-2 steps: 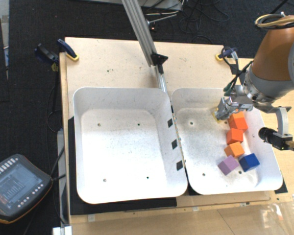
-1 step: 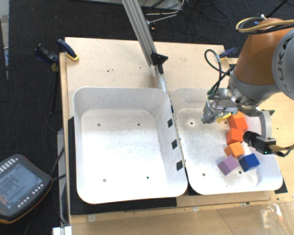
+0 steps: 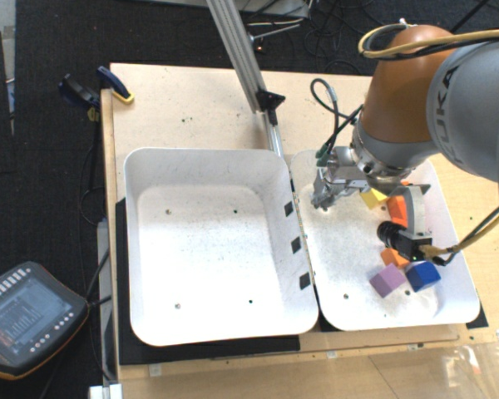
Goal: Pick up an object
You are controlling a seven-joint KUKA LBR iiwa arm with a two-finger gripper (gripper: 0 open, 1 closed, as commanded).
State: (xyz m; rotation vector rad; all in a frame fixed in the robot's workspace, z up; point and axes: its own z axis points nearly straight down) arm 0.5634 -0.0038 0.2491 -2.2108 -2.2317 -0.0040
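The tool [image 3: 323,196] hangs low over the right white plastic bin [image 3: 349,306] (its grip state I cannot tell); small coloured blocks, purple cube [image 3: 388,282] included, lie beside it, clustered toward the bin's far side.

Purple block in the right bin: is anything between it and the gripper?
Nothing visible lies on the bare bin floor between the gripper and the purple block. A blue block and an orange block crowd its far side, which could hinder a grasp.
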